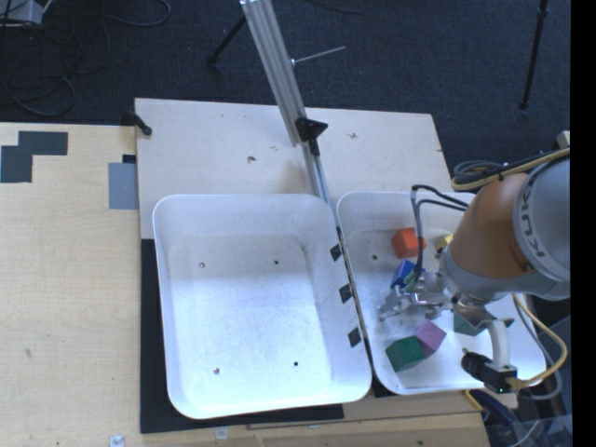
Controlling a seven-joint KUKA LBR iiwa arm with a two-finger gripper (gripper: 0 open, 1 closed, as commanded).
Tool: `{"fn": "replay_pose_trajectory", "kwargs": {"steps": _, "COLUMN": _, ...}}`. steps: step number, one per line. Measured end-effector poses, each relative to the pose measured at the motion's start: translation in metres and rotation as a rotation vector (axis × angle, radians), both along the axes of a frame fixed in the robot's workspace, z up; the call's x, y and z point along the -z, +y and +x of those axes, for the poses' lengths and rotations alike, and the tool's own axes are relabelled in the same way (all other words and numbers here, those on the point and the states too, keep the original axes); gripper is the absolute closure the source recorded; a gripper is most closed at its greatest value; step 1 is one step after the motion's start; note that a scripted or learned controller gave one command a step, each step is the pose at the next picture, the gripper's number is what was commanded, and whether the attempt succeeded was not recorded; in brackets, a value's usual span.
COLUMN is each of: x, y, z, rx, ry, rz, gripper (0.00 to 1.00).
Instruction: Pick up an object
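The right bin holds several small objects. An orange cube lies toward its back, with a blue object just in front of it. A green block and a pink block touch each other near the front wall. My gripper reaches in from the right and hangs low over the middle of this bin, between the blue object and the pink block. The grey arm with its orange band covers the bin's right part. A teal piece peeks out under the wrist.
The left bin stands beside the right one, with black clips along the shared wall. A slanted metal rail rises behind the bins. Cables loop at the arm's right.
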State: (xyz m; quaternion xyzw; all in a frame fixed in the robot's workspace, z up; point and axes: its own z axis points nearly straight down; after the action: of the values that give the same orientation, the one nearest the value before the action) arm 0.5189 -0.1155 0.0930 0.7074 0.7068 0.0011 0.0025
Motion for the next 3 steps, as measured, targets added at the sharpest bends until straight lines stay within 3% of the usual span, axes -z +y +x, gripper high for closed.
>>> {"fn": "replay_pose_trajectory", "kwargs": {"steps": 1, "x": 0.001, "y": -0.036, "z": 0.027, "rx": 0.000, "ry": 0.003, "rz": 0.001, "gripper": 0.00}}
{"fn": "replay_pose_trajectory", "kwargs": {"steps": 2, "x": 0.001, "y": 0.010, "z": 0.080, "rx": -0.006, "ry": 0.002, "rz": 0.003, "gripper": 0.00}}
{"fn": "replay_pose_trajectory", "kwargs": {"steps": 3, "x": -0.008, "y": 0.008, "z": 0.078, "rx": -0.006, "ry": 0.007, "rz": 0.001, "gripper": 1.00}}
